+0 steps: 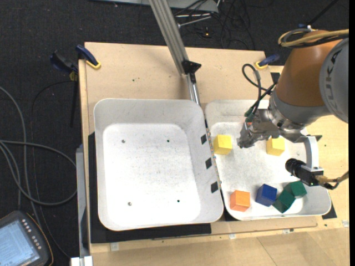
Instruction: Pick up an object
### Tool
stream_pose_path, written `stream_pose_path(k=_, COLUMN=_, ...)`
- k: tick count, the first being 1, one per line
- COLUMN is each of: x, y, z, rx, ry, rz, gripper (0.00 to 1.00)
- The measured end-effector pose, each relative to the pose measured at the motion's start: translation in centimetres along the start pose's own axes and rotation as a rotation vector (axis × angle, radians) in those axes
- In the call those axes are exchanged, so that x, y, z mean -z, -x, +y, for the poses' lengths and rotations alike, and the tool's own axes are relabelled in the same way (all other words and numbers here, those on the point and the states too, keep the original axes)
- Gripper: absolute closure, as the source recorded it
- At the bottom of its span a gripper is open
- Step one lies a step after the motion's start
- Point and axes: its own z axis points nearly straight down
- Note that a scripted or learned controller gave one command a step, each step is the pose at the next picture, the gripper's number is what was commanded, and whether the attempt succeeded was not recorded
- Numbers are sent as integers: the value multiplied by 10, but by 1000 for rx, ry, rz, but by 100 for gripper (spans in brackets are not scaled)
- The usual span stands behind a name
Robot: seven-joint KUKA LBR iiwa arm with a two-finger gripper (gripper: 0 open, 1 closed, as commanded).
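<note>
Camera view from above, looking down at a slant on a tan counter (pixel 144 65) that carries two shallow white bins side by side. Left bin (pixel 150 162) is the larger in the picture, with a speckled floor. Right bin (pixel 238 118) holds six small blocks.

A grey arm (pixel 310 76) with an orange band reaches in from the right and hangs over the upper middle of the right bin. Its jaws (pixel 246 139) point down and to the left, low over the bin floor. They look dark and small, and whether they are open or closed cannot be told. No block can be seen between them.

One yellow block (pixel 223 144) lies just left of the jaws, near the bin's left wall. A second yellow block (pixel 275 146) lies to their right, partly under the wrist. Along the bin's front edge sit an orange block (pixel 240 200), then a blue block (pixel 267 194), then two green blocks (pixel 290 195) close together, touching or nearly touching the blue one.

A slanted metal pole (pixel 169 29) crosses the counter from the top. Blue and yellow clamps (pixel 86 57) grip the counter's back corners. Black cables lie on the dark floor (pixel 33 121) to the left.
</note>
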Motion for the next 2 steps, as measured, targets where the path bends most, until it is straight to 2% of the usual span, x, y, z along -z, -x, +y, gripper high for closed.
stream_pose_path(k=1, x=-11, y=-58, z=15, rx=2, ry=-2, rz=-1, gripper=100)
stream_pose_path(k=2, x=-6, y=-109, z=44, rx=1, ry=1, rz=0, gripper=100)
